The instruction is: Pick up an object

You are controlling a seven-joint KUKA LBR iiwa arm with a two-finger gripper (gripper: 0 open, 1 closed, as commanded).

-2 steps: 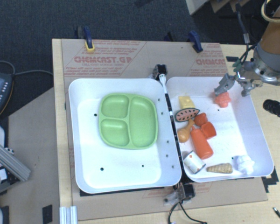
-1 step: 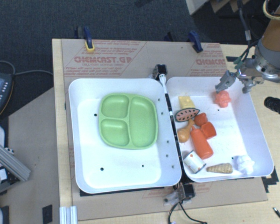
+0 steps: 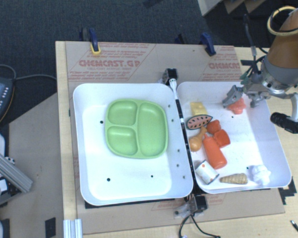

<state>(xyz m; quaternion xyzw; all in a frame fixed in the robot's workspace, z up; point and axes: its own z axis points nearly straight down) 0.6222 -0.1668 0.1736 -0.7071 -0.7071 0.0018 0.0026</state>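
The gripper (image 3: 237,101) hangs over the far part of the right bin (image 3: 268,138), with a small red-orange object (image 3: 237,106) directly under and between its grey fingers (image 3: 231,95); the jaws look closed in on that piece from either side, though the slanted view does not settle whether it is truly pinched or only lying on the bin floor beneath them. So the step in hand reads as the grasp itself, or the very start of the lift. The next move calls for a straight rise clear of the bin wall, with the piece watched for slipping (a small, smooth lump like this can squirt out of a two-finger pinch). The rest of the pile sits nearer the divider: a yellow block (image 3: 197,107), a watermelon slice (image 3: 199,121), an orange cylinder (image 3: 214,152), a cone (image 3: 234,179) and a white crumpled piece (image 3: 260,173). The left bin (image 3: 89,133) holds a green divided plate (image 3: 137,128), well apart from the action.
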